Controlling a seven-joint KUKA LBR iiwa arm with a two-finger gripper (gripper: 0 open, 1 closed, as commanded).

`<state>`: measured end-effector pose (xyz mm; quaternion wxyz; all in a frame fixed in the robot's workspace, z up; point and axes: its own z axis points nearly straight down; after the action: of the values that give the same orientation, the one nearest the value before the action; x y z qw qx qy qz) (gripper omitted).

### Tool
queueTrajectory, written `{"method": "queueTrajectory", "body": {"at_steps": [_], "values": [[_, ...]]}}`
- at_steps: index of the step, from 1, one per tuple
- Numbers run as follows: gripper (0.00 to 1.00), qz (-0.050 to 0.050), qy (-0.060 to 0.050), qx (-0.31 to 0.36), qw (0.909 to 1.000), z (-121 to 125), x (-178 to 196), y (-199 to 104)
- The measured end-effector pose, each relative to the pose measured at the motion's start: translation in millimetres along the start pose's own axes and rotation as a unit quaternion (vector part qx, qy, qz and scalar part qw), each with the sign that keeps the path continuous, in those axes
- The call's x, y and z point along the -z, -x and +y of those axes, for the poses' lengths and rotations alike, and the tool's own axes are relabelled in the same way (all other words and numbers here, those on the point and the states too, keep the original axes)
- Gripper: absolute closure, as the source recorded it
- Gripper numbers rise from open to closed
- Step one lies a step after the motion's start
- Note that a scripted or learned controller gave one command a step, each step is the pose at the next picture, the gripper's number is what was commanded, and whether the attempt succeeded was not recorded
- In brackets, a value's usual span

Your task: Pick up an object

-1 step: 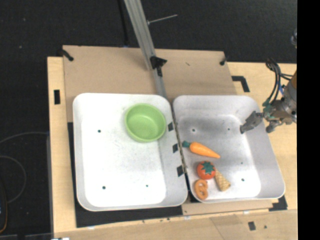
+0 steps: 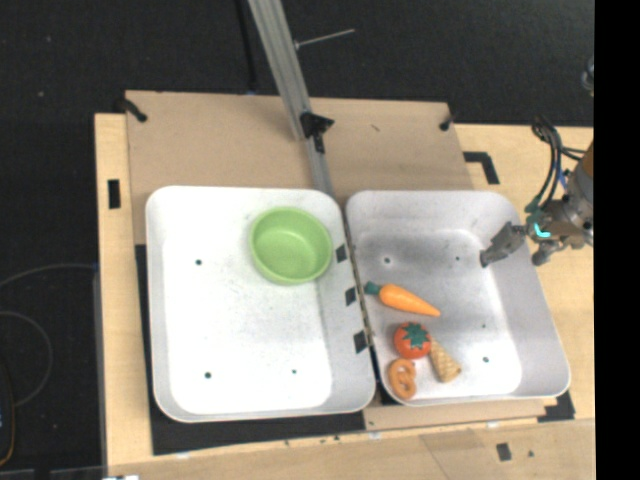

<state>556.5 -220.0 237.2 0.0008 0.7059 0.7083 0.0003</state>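
My gripper (image 2: 522,246) is hanging over the right edge of the right bin (image 2: 500,373), fingers spread apart and gripping nothing. The carrot (image 2: 405,299) is lying near that bin's middle, with the tomato (image 2: 412,340), a cone-shaped toy (image 2: 446,362) and a pretzel (image 2: 402,376) below it. The green bowl (image 2: 291,246) is sitting in the left bin (image 2: 200,368).

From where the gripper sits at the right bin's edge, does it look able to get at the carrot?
Probably yes. The gripper hangs over the right bin, and the bin floor between it and the carrot is bare. The tomato lies below the carrot, off that path.
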Motion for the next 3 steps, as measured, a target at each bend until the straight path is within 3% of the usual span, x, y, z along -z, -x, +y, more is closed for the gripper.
{"method": "queueTrajectory", "body": {"at_steps": [1,2,3], "values": [[0.0,0.0,-0.001,-0.002,1.0,8.5,-55.1,1.7],[0.0,0.0,-0.003,-0.002,1.0,2.0,-115.2,-2.6],[0.0,-0.001,-0.002,-0.003,1.0,1.7,-137.4,-1.1]]}}
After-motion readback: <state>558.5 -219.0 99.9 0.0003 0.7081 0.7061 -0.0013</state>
